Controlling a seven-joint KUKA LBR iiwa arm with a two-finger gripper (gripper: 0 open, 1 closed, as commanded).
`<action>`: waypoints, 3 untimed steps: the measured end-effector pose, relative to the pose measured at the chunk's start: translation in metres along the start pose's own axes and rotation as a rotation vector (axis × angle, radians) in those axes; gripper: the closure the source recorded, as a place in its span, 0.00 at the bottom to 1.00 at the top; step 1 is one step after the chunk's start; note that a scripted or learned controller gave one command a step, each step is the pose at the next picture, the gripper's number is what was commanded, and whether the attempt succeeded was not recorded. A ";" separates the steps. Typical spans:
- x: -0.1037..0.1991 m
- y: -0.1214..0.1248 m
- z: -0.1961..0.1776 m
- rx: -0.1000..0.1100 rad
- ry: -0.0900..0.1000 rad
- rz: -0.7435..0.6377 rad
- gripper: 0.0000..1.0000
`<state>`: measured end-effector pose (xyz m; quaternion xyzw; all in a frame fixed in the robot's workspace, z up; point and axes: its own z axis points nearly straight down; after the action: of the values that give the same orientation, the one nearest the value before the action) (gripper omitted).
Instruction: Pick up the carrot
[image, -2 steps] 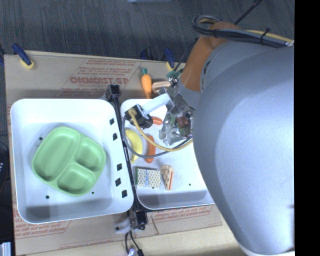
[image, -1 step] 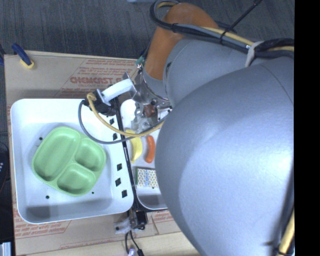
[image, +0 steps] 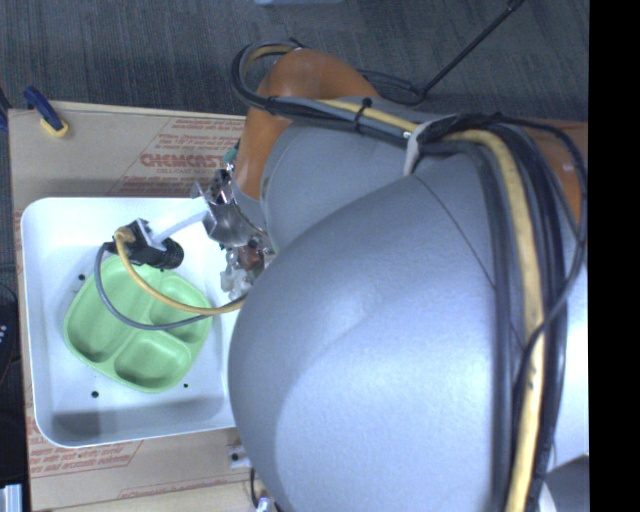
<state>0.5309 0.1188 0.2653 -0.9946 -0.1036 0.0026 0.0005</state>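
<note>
My grey arm (image: 400, 330) hides the carrot, wherever it lies beside the green sectioned plastic tray (image: 135, 335), so my end effector (image: 235, 245), state untellable, risks closing on nothing.

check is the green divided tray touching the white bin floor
Touching: the camera view shows the green tray lying flat on the floor of the white bin, no gap beneath.

Green tray (image: 150, 355), white bin (image: 45, 300), grey arm (image: 400, 330)
</note>
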 end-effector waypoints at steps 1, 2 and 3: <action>0.006 0.091 -0.028 0.002 0.000 -0.091 1.00; -0.043 0.020 0.017 0.002 -0.001 -0.037 1.00; 0.051 0.005 -0.067 0.000 0.003 -0.015 1.00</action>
<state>0.5822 0.1245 0.3322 -0.9938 -0.1113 0.0012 0.0009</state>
